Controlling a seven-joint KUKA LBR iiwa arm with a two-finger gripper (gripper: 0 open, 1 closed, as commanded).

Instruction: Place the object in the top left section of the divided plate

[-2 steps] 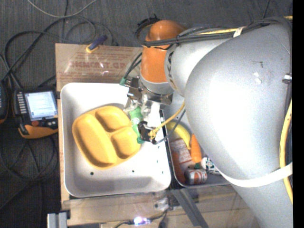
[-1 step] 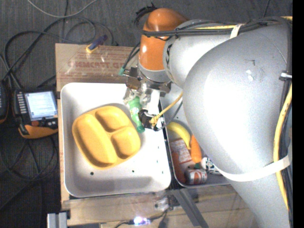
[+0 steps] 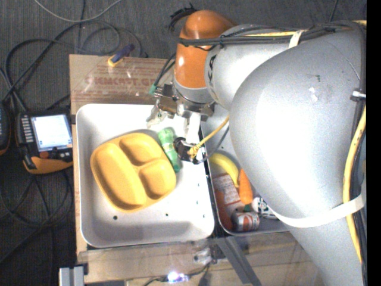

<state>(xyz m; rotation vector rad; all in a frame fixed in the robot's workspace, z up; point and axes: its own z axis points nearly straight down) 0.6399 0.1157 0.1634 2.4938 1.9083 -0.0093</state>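
Camera view
Arm [image 3: 286, 100]: bulky grey body hides most of the right bin [image 3: 221, 219].
Gripper [image 3: 176, 127]: above the left bin [image 3: 107, 231]; fingertips partly blurred, so its state cannot be told.
Green object [image 3: 169, 148]: lying in the left bin, touching the yellow divided plate [image 3: 134, 170] at its right rim, just under the gripper.
Right bin contents: a banana [image 3: 221, 162], carrot [image 3: 244, 186] and can [image 3: 244, 221] partly visible.

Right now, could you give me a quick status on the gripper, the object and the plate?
Gripper low over left bin. Green object beside divided plate, at its edge, not in a section. Grasp unconfirmed.
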